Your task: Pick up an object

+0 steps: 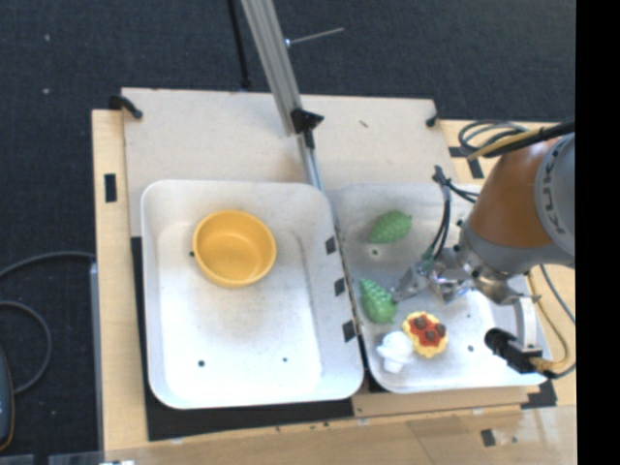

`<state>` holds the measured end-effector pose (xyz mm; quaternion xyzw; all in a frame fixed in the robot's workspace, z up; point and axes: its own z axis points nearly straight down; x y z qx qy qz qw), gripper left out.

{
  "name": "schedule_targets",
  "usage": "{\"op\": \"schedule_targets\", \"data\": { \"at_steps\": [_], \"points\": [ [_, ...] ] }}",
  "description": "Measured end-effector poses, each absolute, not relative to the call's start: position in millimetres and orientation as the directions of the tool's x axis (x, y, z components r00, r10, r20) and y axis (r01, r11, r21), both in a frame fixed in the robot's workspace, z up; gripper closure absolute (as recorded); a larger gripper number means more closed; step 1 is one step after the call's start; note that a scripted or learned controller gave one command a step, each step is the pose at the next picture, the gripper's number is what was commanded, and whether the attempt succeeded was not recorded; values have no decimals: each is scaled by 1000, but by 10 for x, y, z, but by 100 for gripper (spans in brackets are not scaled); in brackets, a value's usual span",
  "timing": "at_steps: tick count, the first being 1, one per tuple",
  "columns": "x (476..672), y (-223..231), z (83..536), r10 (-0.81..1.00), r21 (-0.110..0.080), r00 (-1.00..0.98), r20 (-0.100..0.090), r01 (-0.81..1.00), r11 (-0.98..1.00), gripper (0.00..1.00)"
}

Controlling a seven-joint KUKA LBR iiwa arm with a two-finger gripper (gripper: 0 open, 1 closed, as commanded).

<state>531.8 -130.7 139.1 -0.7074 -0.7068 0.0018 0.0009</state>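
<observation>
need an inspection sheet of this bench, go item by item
surface: wooden bench bearing left bin and right bin, side by side
job's things: yellow bowl in left bin; two green pieces, red-topped yellow toy and white piece in right bin
clutter: nothing seen
grippers: tool low over right bin, between the green pieces; finger state cannot be told
cables: black cables at bench's right rear; more along the arm
surroundings: dark carpet, slanted metal pole
</observation>
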Motion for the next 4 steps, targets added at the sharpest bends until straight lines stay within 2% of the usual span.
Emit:
{"op": "schedule_targets", "data": {
  "at_steps": [1,2,4],
  "points": [
    [5318,-1333,993,1000,0,3,-4,1000,-3,0],
    [5336,-1328,1119,1000,6,6,-1,1000,-6,100],
    [5451,-1242,2299,1000,8,-4,-1,1000,4,100]
  ]
}}
